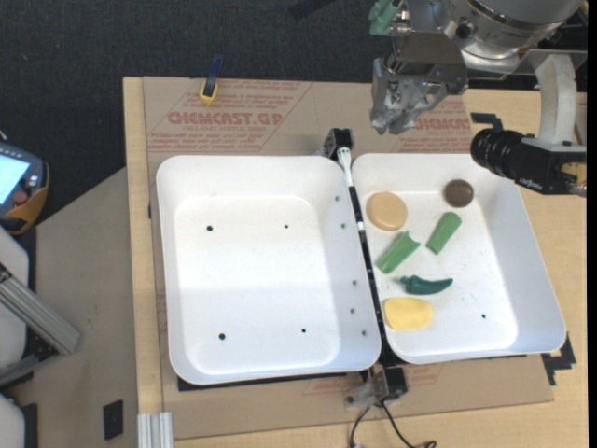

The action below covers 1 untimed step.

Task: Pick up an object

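- So the right bin (522, 278) has six small things lying in it: a round tan disc (386, 210), a small dark brown round piece (458, 192), two light green stubby sticks (444, 232) (397, 252), a dark green curved pepper-looking piece (428, 285), and a yellow lump (409, 314) closest to the front edge.
- Tan disc sits right up by the divider between the bins, the brown piece is near the back wall, and the two green sticks lie tilted in the middle, one just beside the other.
- Dark green piece lies between the green sticks and the yellow lump, just about touching the lump's top.
- Left bin (187, 250) is a plain white tray with a few little dark holes in its floor.
- Claw (399, 112) hangs behind the right bin's back rim, over the brown cardboard (242, 110) on the counter, well apart from every object.
- Can't tell whether it's spread or closed from this angle, it's just a grey metallic blob; nothing is visibly in it.
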Each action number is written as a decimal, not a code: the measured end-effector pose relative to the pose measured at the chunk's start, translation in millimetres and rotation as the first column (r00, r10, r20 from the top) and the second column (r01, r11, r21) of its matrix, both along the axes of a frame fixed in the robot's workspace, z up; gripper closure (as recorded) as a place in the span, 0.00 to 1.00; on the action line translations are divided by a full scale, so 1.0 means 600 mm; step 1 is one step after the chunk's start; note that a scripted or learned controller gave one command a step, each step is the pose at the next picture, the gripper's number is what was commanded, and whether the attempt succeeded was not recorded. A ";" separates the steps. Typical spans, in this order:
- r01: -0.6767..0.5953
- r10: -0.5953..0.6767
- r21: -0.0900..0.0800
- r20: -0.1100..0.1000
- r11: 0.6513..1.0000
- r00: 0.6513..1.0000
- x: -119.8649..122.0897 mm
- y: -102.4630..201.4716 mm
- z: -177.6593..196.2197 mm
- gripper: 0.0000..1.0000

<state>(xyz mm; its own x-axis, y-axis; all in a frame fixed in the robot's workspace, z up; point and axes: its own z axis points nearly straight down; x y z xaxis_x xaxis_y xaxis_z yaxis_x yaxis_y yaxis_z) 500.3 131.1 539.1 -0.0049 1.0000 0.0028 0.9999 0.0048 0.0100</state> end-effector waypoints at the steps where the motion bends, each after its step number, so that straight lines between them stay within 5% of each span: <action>1: -0.002 0.002 -0.002 -0.012 1.000 1.000 -0.037 0.084 -0.007 1.00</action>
<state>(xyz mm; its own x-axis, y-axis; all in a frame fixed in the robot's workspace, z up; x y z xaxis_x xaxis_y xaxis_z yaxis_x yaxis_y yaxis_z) 477.8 181.7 535.1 -0.0072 1.0000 0.0008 1.0000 0.0072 -0.0018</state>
